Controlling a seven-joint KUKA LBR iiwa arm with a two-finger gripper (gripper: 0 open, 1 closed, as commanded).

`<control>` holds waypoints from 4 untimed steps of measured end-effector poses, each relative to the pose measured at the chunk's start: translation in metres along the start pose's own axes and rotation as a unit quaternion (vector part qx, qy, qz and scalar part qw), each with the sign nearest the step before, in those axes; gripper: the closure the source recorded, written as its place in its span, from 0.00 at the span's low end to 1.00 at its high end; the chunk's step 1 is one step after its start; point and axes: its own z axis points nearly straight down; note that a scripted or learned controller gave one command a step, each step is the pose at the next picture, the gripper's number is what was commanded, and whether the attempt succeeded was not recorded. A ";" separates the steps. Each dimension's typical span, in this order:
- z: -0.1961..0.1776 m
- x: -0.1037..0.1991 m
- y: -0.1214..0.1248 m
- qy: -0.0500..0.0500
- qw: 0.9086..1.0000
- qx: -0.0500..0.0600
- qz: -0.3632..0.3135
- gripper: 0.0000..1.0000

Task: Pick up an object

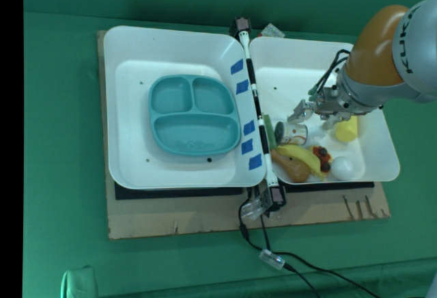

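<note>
The right bin (290, 64) holds a cluster of toy foods near its front edge: a yellow banana (304, 156), a brown pear-like piece (292, 169), red berries (321, 154), a white egg (341, 167), a yellow block (347, 130), a small clear cup (297, 131) and a thin green piece (270, 131). My gripper (315, 116) hangs over the middle of this bin, just behind the cup and left of the yellow block. It looks open, and nothing shows between its fingers.
A teal divided plate (193, 115) lies in the left bin (116, 85). A rail with blue tape marks (247, 109) runs between the bins. Cables (273, 259) trail off the bench's front edge. The arm's orange band (379, 44) looms over the right bin's far side.
</note>
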 end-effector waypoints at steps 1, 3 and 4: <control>-0.001 -0.010 -0.023 0.001 1.000 -0.002 -0.001 0.00; -0.015 -0.015 -0.021 -0.003 1.000 -0.008 0.004 0.00; -0.001 -0.017 -0.045 0.001 1.000 -0.003 -0.002 0.00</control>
